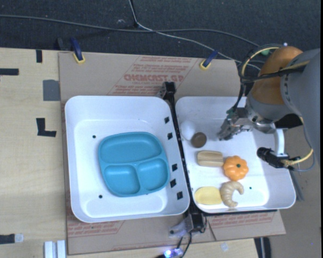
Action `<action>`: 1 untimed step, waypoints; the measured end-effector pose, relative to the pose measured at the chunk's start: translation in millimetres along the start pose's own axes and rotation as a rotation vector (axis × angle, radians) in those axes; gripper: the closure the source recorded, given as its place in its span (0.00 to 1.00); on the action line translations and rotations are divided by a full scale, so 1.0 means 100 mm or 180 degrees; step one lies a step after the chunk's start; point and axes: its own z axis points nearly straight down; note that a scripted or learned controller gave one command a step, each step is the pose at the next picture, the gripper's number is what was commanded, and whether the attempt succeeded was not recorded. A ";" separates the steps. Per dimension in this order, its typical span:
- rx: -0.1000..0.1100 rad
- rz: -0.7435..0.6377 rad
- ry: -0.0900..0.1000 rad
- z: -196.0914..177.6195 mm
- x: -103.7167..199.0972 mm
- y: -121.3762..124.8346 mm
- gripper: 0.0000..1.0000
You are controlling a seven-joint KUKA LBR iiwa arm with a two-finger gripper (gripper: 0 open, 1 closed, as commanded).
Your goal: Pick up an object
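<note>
Two white bins sit side by side on my bench, resting on a sheet of brown cardboard (151, 77) clipped at its far edge. From my seat at the console I see the left bin (81, 112) carrying a blue divided plate (132, 163), which lies flat near the middle with its three compartments facing up.

My candidates for picking are all in the right bin (282, 195). A small brown round piece (198, 140) lies near the divider between the bins, just beside a white object (187, 128) that I can barely separate from the bin floor. Nearer the front, a tan bread-like block (210, 158) lies lengthwise, touching or almost touching a small orange pumpkin (236, 167) on its right. Below the pumpkin sits a croissant (232, 192), and just to its left a pale yellow rounded piece (207, 195); those two touch.

I see the gripper (229, 129) hanging over the far half of the right bin, to the right of the brown piece and apart from it, with the arm (290, 90) reaching in from the right and its orange band up high. Its dark fingers point down toward bare bin floor, but at this angle they blur together, and I cannot tell whether they are spread or closed. Nothing shows between them.
</note>
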 end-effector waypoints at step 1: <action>-0.0012 0.0002 0.0002 -0.49 0.10 0.03 1.00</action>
